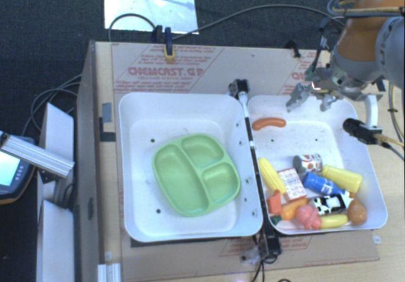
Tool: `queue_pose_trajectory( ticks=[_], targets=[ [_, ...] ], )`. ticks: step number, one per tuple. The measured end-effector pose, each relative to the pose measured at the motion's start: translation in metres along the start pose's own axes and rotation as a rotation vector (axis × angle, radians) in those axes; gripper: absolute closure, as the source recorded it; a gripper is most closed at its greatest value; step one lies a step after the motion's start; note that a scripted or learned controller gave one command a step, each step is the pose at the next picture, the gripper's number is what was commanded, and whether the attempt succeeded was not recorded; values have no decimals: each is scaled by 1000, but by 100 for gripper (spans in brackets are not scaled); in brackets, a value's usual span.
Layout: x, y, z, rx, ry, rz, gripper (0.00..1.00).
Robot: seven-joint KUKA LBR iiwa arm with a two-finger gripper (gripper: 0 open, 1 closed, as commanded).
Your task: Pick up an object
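Hot dog: a small orange toy sausage, lying alone on the floor of the right bin near its far left corner, long axis running left to right across the view with a slight upward curve at both ends. The gripper hangs above the far rim of the same bin, to the right of the hot dog and apart from it; the two fingers are spread with clear space between them and nothing held. The remaining toys sit clustered in the near half of the right bin: a yellow corn cob, a small printed carton, a red-and-white can, a blue bottle, a yellow bottle, a black-and-white cow figure, a pink figure, and an orange round piece. Several of these overlap, and their lower parts are hidden by neighbours. The left bin carries a green divided plate, lying flat. The arm's upper body is cut off at the right edge of the view. Both bins rest side by side on the bench, rims touching.
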State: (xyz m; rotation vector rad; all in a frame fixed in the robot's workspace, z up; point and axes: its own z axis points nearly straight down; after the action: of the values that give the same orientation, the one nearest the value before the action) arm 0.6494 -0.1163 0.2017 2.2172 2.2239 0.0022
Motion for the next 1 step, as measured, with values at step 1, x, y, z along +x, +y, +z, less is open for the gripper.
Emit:
queue_pose_trajectory(
  ticks=[1],
  targets=[
    [-9, -53, 62, 3, 0, 2, 0]
  ],
)
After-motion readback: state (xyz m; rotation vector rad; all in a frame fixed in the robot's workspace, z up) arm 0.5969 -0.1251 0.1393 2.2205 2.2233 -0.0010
